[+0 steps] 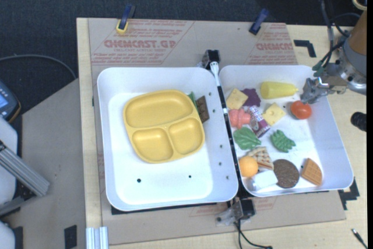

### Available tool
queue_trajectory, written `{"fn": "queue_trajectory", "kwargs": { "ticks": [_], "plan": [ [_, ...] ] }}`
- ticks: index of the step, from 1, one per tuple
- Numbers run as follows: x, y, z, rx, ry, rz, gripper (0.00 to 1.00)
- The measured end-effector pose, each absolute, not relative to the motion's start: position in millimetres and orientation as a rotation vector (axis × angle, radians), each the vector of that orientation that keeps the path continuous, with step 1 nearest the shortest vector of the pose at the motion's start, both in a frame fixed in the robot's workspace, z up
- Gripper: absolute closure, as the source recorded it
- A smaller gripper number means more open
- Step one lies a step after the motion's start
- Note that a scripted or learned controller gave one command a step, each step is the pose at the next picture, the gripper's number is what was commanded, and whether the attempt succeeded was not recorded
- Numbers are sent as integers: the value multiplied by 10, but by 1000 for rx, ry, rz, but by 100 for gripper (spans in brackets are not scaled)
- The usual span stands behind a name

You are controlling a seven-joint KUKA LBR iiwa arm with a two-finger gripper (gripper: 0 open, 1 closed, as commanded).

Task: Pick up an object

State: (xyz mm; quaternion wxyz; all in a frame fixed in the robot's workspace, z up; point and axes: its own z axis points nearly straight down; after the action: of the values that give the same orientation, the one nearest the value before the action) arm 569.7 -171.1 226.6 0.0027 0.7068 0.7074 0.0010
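My gripper [310,91] hangs over the upper right part of the right bin [333,143], reaching in from the right. A red tomato [301,109] lies just below and left of it. A yellow oblong piece [278,89] lies to its left. Nothing can be seen held in the gripper. Elsewhere in this bin are a yellow cheese wedge [274,114], a purple piece [252,95], a pink piece [239,118], two green leafy pieces [246,138] [282,140], an orange [248,167], a brown cookie [285,173] and a waffle-like wedge [312,172].
The left bin [116,172] bears a yellow divided plate [164,125], with a small brown piece [201,108] at its right edge. Clamps [123,20] [258,21] stand at the back of the cardboard base. Cables hang at the far right.
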Motion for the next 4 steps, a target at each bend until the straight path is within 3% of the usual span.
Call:
{"fn": "queue_trajectory", "kwargs": {
  "ticks": [1, 2, 4],
  "plan": [
    [5655, -1088, 2294, 2217, 2230, 1, 100],
    [5768, -548, 2343, 2214, 2227, 4, 100],
    [5734, 461, 2132, 2218, 2232, -2, 100]
  ]
}}
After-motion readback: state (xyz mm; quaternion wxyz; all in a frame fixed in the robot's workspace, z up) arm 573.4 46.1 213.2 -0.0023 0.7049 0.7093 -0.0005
